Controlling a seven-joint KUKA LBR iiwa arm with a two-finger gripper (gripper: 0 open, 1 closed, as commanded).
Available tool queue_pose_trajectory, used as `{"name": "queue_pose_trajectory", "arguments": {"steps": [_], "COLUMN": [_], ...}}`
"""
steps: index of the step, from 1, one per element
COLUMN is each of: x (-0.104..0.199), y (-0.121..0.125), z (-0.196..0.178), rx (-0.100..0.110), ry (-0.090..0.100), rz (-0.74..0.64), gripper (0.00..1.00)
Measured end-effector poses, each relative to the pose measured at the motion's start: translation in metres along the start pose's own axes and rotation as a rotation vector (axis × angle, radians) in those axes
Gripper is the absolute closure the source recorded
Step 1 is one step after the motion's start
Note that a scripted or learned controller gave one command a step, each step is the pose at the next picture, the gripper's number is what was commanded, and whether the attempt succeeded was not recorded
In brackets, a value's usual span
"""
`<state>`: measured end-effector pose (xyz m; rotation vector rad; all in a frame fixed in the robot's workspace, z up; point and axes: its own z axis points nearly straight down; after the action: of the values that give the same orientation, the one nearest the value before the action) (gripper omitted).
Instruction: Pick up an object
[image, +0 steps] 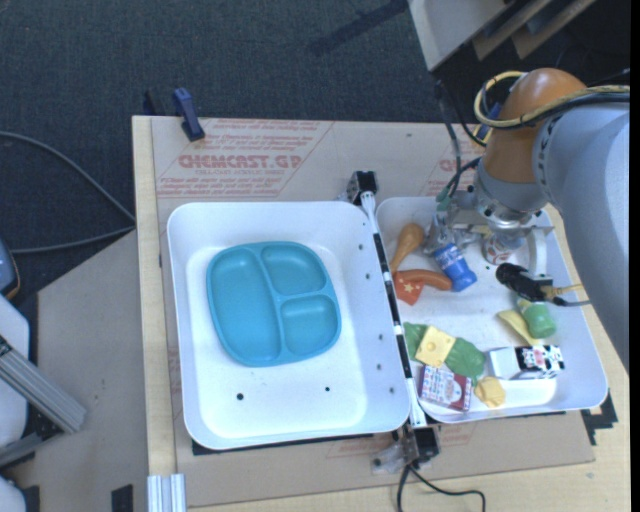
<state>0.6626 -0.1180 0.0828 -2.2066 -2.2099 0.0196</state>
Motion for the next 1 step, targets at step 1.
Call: {"name": "queue_pose_trajectory", "arguments": {"steps": [1], "x": [0.0264], "y": [-0.0053], "z": [-0.0011], "rx": [-0.015], "ry": [-0.004], "rz": [0.000], "gripper": [1.00]}}
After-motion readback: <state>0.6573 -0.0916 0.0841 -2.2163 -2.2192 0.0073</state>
